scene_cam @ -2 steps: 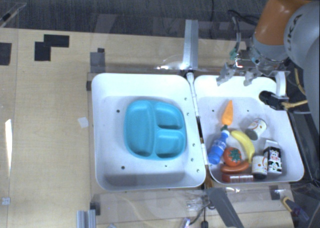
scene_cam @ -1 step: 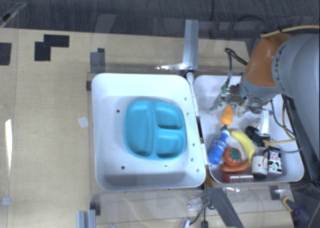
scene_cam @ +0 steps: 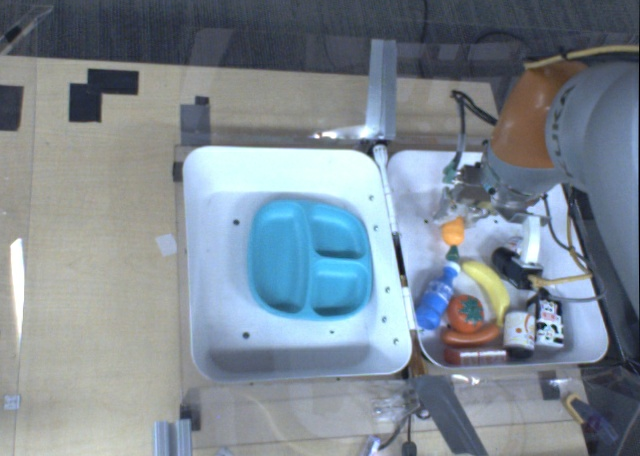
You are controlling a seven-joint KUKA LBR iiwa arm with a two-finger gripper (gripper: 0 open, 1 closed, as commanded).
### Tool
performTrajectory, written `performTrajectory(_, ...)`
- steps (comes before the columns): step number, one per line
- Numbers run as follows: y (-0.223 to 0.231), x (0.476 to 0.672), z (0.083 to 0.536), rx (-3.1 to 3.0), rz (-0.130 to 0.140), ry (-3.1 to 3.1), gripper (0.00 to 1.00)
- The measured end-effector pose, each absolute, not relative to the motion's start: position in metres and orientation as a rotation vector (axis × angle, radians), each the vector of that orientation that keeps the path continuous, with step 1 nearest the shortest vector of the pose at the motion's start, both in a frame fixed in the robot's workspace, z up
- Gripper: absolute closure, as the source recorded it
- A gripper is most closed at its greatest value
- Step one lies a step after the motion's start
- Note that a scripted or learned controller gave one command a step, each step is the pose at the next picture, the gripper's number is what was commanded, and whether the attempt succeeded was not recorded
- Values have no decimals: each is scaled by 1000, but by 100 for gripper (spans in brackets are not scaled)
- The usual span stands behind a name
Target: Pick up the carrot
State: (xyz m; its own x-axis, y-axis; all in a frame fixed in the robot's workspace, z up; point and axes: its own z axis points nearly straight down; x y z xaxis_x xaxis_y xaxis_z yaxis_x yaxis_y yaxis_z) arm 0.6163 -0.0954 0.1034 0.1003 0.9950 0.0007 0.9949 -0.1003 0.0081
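- The gripper (scene_cam: pixel 462 206) sits low over the far half of the right bin (scene_cam: pixel 596 346), the arm reaching in from the right with its orange band above the wrist.
- Whether the gripper is open or closed cannot be told from this view; the mechanism is a dark, cluttered mass.
- The carrot (scene_cam: pixel 453 233), a small orange piece, lies in the right bin directly at the gripper's near end. Whether it is touched, clasped or merely beside the tool cannot be told.
- Judgement: the gripper is placed there because the carrot is its target; the step in hand is the approach or the grasp, not yet a confirmed hold.
- The carrot lies apart from the main clutter, which favours a clean approach. The blue bottle (scene_cam: pixel 435 300) and banana (scene_cam: pixel 487 285) are its nearest neighbours, on the near side.
- Other items are packed along the bin's near wall: a red tomato-like piece (scene_cam: pixel 466 312), a reddish sausage-shaped piece (scene_cam: pixel 470 337), a small can (scene_cam: pixel 517 330) and a cow-patterned carton (scene_cam: pixel 549 322).
- The left bin (scene_cam: pixel 215 344) holds a blue divided plate (scene_cam: pixel 308 256), well apart from the work.
- Labels: the can and carton carry print, too small to read. No brand is legible.
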Motion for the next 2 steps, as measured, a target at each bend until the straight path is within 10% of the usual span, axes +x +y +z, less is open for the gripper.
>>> performTrajectory(1, -14, 599, 185, 2220, 6, 2219, 100)
performTrajectory(2, -34, 603, 240, 2416, 3, 2004, 100)
